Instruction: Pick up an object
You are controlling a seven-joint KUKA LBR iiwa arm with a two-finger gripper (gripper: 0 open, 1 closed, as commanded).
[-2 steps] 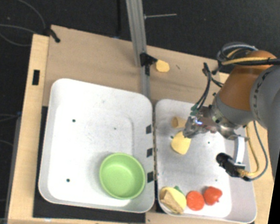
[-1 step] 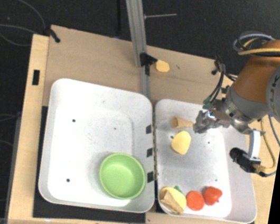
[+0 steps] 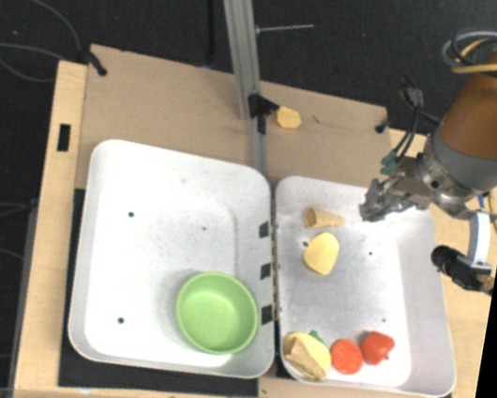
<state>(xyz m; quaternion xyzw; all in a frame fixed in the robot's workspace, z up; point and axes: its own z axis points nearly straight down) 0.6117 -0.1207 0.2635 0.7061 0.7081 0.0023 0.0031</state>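
The fingers [image 3: 376, 209] are hovering over the right bin's [image 3: 403, 297] far edge; whether they are spread or pressed together cannot be told, and nothing is showing between them. Just left of the fingers a tan cone-shaped piece [image 3: 323, 219] is lying, with a pale yellow object [image 3: 321, 253] below-left. Well below them, two red objects [image 3: 362, 352] are sitting.

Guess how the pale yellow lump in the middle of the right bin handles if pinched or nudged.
The yellow lump looks rounded and smooth, so it may roll or squirt out of a narrow pinch. It looks like toy food, so probably light and rigid, though that is uncertain. It lies apart from the wedge and bin wall, so a nudge likely slides it freely.
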